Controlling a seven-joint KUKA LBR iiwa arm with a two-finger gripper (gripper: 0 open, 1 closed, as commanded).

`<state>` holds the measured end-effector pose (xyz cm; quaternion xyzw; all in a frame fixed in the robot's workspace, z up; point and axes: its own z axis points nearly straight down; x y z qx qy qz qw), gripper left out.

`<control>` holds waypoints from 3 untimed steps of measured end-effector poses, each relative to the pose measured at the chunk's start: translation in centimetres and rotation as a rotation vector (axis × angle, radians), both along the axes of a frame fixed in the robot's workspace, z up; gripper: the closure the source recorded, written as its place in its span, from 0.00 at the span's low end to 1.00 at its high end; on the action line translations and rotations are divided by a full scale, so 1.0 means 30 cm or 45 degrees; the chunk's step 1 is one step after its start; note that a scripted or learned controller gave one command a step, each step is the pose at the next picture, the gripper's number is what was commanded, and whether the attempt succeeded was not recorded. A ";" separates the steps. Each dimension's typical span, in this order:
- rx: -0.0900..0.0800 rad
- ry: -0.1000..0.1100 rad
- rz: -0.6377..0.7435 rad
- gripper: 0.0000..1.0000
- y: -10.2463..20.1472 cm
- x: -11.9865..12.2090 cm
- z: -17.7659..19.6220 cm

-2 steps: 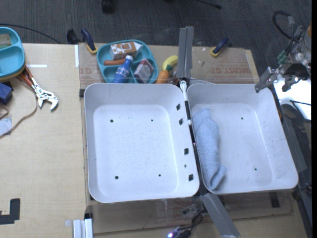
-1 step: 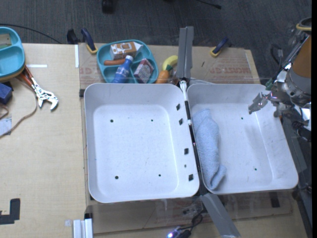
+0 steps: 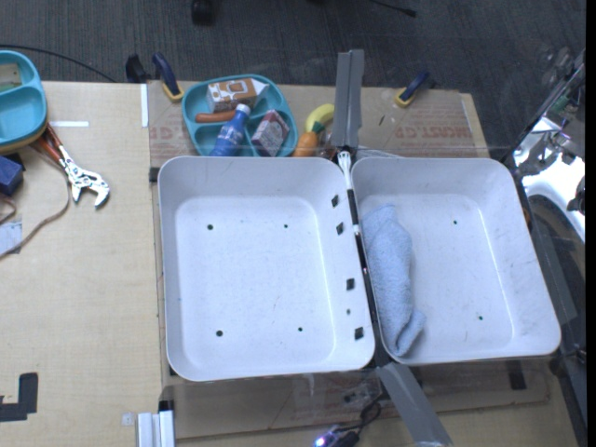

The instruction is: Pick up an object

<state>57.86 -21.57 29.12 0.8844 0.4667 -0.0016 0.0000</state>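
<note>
A light blue-grey towel [image 3: 391,282] lies crumpled in a long strip inside the right bin [image 3: 484,343]. It runs along that bin's left wall, from the middle down to the front corner. The left bin [image 3: 251,347] sits right beside it, and a row of small black clips runs along the shared edge.
Behind the bins stands a teal tray [image 3: 197,124] holding a blue bottle, a box and small packets, with a banana [image 3: 319,117] next to it. A grey post [image 3: 349,91] rises between the bins at the back. A wrench [image 3: 86,182] lies on the wooden bench at left. White and metal hardware [image 3: 554,152] is at the right edge.
</note>
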 end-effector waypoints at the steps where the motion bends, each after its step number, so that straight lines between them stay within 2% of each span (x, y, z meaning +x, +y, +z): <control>1: 0.002 0.002 -0.104 0.00 0.274 0.027 -0.459; 2: 0.000 0.000 -0.322 0.00 -0.003 -0.034 -0.275; 3: -0.002 0.001 -0.756 0.00 0.087 0.016 -0.064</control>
